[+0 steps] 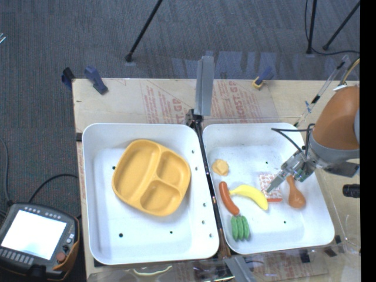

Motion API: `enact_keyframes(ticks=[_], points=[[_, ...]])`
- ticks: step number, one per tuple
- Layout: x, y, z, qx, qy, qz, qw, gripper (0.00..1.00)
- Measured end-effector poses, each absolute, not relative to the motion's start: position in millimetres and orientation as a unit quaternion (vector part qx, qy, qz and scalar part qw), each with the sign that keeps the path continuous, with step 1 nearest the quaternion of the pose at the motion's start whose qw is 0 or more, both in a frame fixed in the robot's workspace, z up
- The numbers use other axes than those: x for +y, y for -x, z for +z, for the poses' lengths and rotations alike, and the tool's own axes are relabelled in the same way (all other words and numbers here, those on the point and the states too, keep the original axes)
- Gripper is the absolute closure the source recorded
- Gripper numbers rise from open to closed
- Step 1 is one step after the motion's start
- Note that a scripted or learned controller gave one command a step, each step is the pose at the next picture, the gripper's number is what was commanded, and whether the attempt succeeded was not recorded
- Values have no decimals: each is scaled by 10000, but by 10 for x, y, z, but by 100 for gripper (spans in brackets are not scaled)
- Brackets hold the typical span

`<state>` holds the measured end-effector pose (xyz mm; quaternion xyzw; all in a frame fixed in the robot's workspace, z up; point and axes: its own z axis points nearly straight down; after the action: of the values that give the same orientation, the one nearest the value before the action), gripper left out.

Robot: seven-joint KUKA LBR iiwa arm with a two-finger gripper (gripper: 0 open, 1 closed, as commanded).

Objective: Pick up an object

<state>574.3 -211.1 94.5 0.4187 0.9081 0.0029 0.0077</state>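
- Your pincer [275, 185] sits low in the right bin [305, 231], its tip over the small red-and-white packet [266, 179]; whether the tips are spread or closed cannot be told from this slant.
- The nearest candidates are that packet, the banana [251, 195] at about 8 o'clock from the tip, and the brown pear-shaped piece [295, 197] at about 4 o'clock.
- To do this well, settle on one target. The packet lies flat, so judge it a hard grip; the banana's curved body likely offers a better bite across its narrow width.
- Come down square, clear of neighbours, and lift straight.
- Count in the right bin: one banana, one sausage [228, 198], one green bean bunch [239, 228], one tan round piece [221, 167], one packet, one brown piece.
- The left bin [97, 157] has one yellow divided plate [152, 176].
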Motion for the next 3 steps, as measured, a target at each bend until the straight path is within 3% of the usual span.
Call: enact_keyframes(ticks=[1, 2, 3], points=[[-2008, -5154, 933, 8409, -5412, 28, 75, 0], [-2016, -5156, 1004, 8405, -5418, 33, 43, 100], [-2016, -5150, 997, 8403, -5422, 29, 35, 0]])
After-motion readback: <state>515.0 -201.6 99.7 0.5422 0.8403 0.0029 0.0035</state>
